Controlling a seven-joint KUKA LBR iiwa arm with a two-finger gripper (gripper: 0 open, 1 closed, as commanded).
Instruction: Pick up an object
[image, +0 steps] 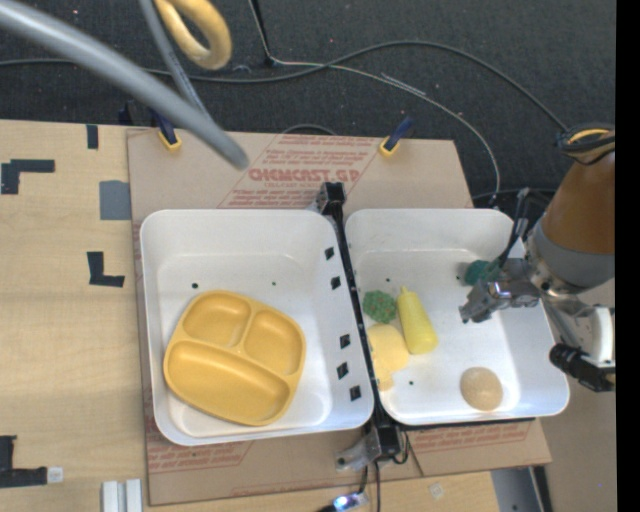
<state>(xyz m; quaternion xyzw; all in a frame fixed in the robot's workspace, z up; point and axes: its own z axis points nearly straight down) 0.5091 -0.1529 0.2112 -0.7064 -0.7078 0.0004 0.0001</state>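
In the right bin (440, 230) lie a green broccoli-like piece (379, 305), a yellow cylinder-shaped piece (415, 320), a pale yellow lump (386, 352) and a beige round ball (481, 388). My gripper (478, 303) hangs low over the right part of this bin, to the right of the yellow piece and above the beige ball. A small teal thing (477, 271) shows right beside the gripper's upper side; I cannot tell whether it is an object or part of the tool.
The left bin (160, 250) holds a yellow divided plate (235, 355). A black divider (345, 300) runs between the bins. Cables (450, 90) trail over the dark back of the bench. Cardboard (300, 170) lies under both bins.
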